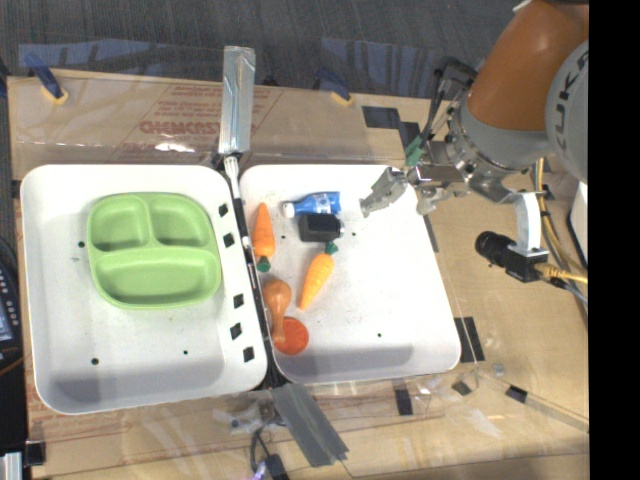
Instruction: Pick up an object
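Note:
The right bin [400, 308] holds several small items. One orange carrot [262, 233] lies along its left wall and another carrot [316, 278] lies near the middle. A blue packet [318, 205] and a black block [320, 227] sit together at the back. A tan onion-like piece [276, 295] and a red tomato [290, 336] rest at the front left. My gripper [403, 196] hovers over the bin's back right corner, to the right of the blue packet. It is open, with nothing between its fingers [378, 192].
The left bin [60, 358] holds a green divided plate [155, 248]. A grey metal strip [236, 98] rises behind the divider between the bins. The arm's orange band [525, 28] and cables [520, 258] hang over the bench to the right.

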You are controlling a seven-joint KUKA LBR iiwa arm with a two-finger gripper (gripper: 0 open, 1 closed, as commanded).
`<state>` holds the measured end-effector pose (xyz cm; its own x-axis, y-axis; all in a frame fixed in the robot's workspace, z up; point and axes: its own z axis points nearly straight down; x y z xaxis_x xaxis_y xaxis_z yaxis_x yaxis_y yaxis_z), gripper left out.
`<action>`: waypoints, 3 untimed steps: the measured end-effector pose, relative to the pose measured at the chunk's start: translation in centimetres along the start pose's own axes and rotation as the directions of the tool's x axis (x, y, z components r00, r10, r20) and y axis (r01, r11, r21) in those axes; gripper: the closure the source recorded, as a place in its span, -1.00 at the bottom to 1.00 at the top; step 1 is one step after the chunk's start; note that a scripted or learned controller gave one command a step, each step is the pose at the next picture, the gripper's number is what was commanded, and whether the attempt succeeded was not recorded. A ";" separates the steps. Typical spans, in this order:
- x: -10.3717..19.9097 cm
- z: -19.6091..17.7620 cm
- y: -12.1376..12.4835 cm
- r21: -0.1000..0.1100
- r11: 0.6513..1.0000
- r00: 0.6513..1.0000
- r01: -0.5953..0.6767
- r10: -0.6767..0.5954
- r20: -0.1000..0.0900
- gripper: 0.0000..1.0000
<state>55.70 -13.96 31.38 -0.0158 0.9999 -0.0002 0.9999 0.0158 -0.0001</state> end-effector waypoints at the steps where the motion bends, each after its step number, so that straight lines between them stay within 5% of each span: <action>1: 2.4 18.9 -1.1 0.007 0.970 0.970 0.242 -0.242 -0.004 -1.00; 2: 2.9 21.5 -0.9 -0.014 0.958 0.958 0.285 -0.285 0.015 -1.00; 3: 3.2 20.8 -1.1 -0.006 0.956 0.956 0.292 -0.292 0.006 1.00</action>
<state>54.54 -10.78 10.59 -0.3069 0.9517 -0.0059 0.9517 0.3070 0.0056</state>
